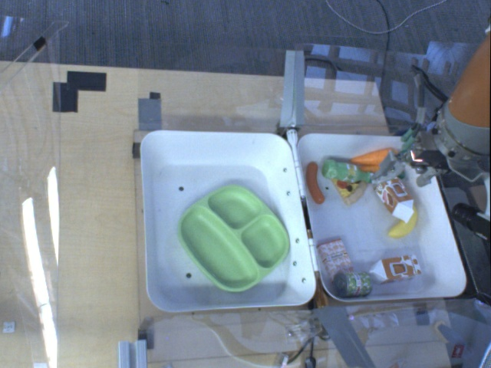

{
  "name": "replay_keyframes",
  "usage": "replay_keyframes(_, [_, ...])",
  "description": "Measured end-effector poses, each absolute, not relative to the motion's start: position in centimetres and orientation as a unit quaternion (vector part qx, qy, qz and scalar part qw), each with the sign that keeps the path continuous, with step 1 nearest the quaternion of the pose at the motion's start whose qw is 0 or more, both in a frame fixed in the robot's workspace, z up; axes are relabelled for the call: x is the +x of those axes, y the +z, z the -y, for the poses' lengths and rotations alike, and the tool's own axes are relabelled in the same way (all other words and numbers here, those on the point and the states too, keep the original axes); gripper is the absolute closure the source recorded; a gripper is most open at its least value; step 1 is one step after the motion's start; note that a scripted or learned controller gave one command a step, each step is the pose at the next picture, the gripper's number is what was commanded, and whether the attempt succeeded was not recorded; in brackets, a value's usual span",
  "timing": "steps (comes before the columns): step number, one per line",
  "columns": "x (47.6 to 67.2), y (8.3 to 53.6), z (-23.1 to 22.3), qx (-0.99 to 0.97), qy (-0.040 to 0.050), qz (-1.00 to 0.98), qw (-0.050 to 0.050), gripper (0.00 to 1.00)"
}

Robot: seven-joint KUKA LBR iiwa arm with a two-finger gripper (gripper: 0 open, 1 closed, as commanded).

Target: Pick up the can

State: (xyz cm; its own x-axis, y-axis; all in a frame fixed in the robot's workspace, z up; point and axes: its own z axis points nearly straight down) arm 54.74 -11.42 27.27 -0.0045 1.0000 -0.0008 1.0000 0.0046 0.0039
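The can (353, 284) is small and dark green. It lies on its side at the near edge of the right bin (441, 282), next to a pink packet (334, 256). My gripper (411, 158) hangs over the far right part of that bin, above an orange carrot (372, 158) and a brown-and-white carton (394, 194). It stands well away from the can, toward the far side of the bin. Nothing of the can sits at the gripper.
The right bin also holds a red sausage (314, 182), a green bag of snacks (344, 173), a yellow banana (404, 225) and a small carton (399, 267). In the left bin (161, 205) rests a green divided plate (234, 238). A metal divider (291, 90) stands behind the bins.
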Motion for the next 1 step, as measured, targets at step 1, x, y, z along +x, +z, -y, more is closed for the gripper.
replay_keyframes(1, [48.81, 12.11, 9.49, 0.743, 0.0008, -0.669, 0.0, 0.0])
